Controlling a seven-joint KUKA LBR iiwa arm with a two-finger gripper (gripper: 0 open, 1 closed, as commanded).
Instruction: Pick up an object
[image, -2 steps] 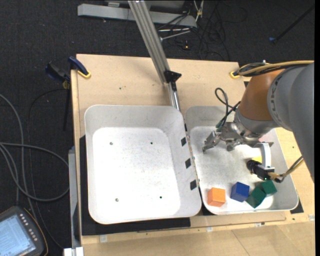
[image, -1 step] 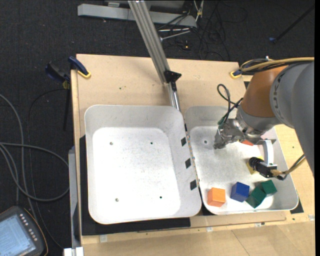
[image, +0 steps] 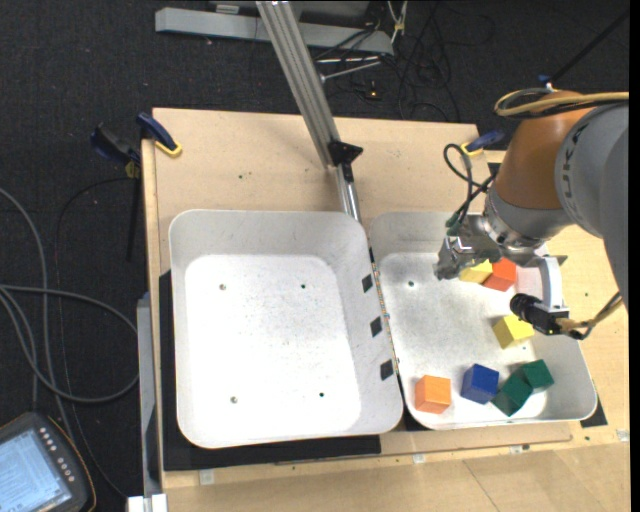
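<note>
My gripper (image: 452, 264) hangs low over the back of the right bin (image: 420, 330), under the grey arm and its orange band. Right beside it, on its right, lie a yellow block (image: 477, 271) and an orange-red block (image: 501, 274), partly covered by the wrist. A second yellow block (image: 513, 330) lies further forward. Along the front wall of the bin sit an orange cube (image: 433, 392), a blue cube (image: 480, 383) and two green blocks (image: 524, 386) touching each other.
The left bin (image: 190, 300) stands alongside the right one, their rims meeting at the middle. A metal pole (image: 305, 85) slants down from the back to the gap between the bins. Cables trail from the wrist at the right.
</note>
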